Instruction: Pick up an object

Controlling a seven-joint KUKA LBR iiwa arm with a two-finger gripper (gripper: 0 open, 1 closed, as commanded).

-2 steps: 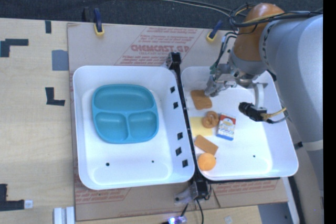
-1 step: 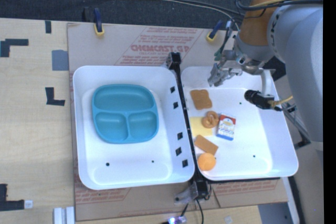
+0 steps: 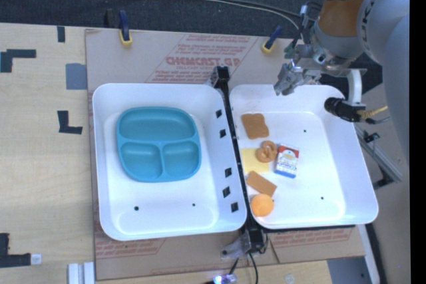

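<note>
The pincer (image 3: 287,84), its opening blurred beyond telling, should descend squarely over the small red-and-white carton (image 3: 287,161), clearing the pretzel (image 3: 266,151).

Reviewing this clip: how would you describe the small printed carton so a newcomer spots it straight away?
Look in the right-hand white bin, at the cluster of food items near its left side. The small carton lies at the cluster's right edge, beside the pretzel; it alone is boxy, white with red and blue print.

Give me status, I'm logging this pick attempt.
Gripper above right bin's far rim, holding nothing seen. Food items clustered near the bin's left side, orange nearest front. Nothing blocking them.
</note>
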